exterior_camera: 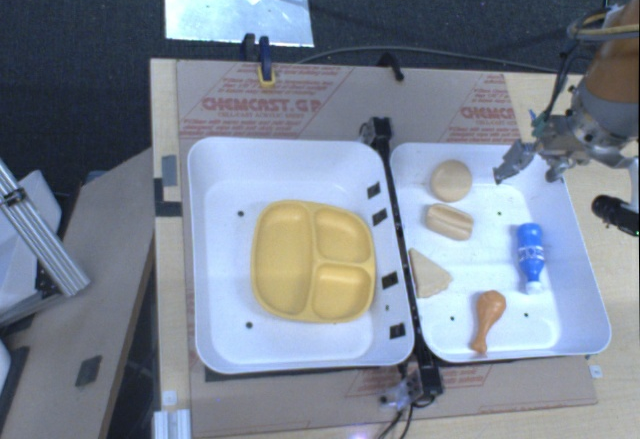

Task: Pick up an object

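While I hang over the back right corner of the right bin (590, 312), my gripper (532, 163) sits above the rim with nothing between the fingers; two grey fingers splay apart, so the hand is wide. Five candidate objects lie in that bin, all apart from my fingers. Nearest to me is a round bun (451, 180), pale tan, smooth dome, at the back of the bin near the divider. Just in front of it lies a hot dog bun (449, 221), oblong, tan with a darker strip along the top, lying crosswise. Further front, against the left wall, is a sandwich wedge (430, 274), pale cream, triangular, flat. On the right side lies a blue bottle (529, 254) on its side, white cap end toward the front, white label band mid-body. Front centre is a chicken drumstick (487, 318), orange-brown, fat end toward the back, thin end pointing to the front rim. Left bin (215, 227) carries a yellow divided plate (312, 261), three compartments, centred. Both bins sit on a cardboard sheet (260, 102) with red print.
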`<state>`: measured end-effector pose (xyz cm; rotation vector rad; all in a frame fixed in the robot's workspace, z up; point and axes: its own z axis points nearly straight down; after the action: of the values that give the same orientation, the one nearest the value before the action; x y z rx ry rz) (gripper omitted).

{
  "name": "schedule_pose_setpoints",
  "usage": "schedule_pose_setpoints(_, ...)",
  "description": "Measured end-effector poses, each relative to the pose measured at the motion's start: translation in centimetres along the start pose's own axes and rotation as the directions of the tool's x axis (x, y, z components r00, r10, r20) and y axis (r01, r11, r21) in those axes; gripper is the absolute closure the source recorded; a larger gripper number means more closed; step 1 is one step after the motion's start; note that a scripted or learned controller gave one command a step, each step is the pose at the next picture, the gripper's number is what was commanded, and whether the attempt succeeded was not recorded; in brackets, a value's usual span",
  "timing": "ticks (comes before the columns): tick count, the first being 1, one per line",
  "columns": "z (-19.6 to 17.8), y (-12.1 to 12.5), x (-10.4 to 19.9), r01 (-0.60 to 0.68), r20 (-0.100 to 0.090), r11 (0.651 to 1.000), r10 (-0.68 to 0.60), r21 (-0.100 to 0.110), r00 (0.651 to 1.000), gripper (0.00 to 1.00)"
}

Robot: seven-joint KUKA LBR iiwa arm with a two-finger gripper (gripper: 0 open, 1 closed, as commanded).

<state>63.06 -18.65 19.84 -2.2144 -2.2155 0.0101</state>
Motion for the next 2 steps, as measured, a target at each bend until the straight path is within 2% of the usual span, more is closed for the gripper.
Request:
schedule_pose_setpoints(1, -0.9, 0.3, 0.1, 0.003, 0.002, 1.0, -0.003, -0.013, 1.0, 0.0)
schedule_pose_setpoints(2, 4.6, 0.1, 1.1, 0.005, 0.001, 1.0, -0.005, -0.009, 1.0, 0.0)
